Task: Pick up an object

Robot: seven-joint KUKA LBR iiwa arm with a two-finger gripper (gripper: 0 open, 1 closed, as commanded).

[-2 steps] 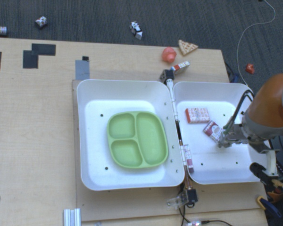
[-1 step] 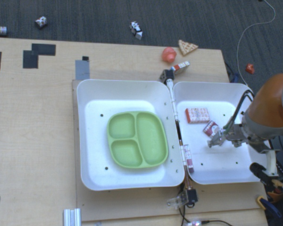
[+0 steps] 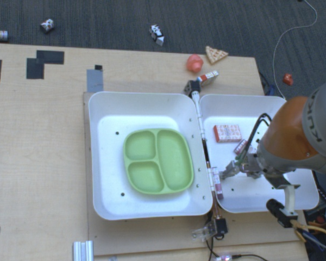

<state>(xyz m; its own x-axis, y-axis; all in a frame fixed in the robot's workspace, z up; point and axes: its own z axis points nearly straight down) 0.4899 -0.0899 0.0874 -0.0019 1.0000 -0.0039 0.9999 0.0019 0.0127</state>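
The right bin holds a small red and white box near its far left corner. My gripper is low over the left half of this bin, just in front of the box and apart from it. The grey arm with its orange band covers the right half of the bin. A small pinkish thing shows beside the wrist; I cannot tell what it is or whether it is held. In the left bin lies a green divided plate.
On the bench behind the bins lie a red ball, a pizza-slice toy and a small red and white tube. The ridge between the bins runs just left of the gripper. Cables lie at the front right corner.
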